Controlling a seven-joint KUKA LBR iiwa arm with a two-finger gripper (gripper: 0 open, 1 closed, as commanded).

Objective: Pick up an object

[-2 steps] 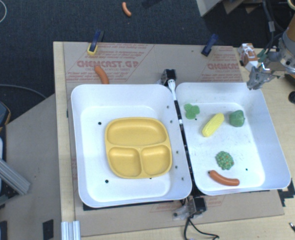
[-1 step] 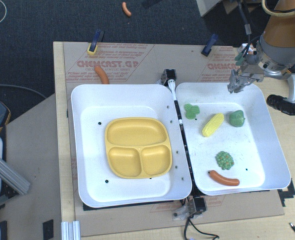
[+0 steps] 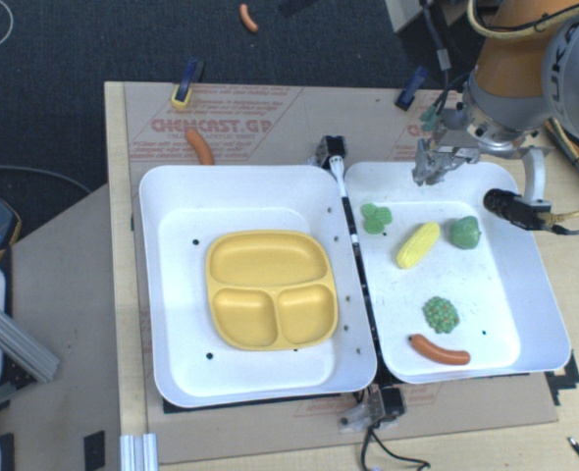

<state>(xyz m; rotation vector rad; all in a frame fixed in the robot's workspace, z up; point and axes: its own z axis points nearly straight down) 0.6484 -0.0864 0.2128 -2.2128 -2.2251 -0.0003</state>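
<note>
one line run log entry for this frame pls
stage: approach | gripper: above right bin far edge, holding nothing | nearest: corn

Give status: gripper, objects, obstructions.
Gripper above right bin's far edge, holding nothing. Corn, sausage lying loose in bin. Nothing blocking.

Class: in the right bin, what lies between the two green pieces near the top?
The yellow corn lies between the left green piece and the right one, in the camera view.
</note>
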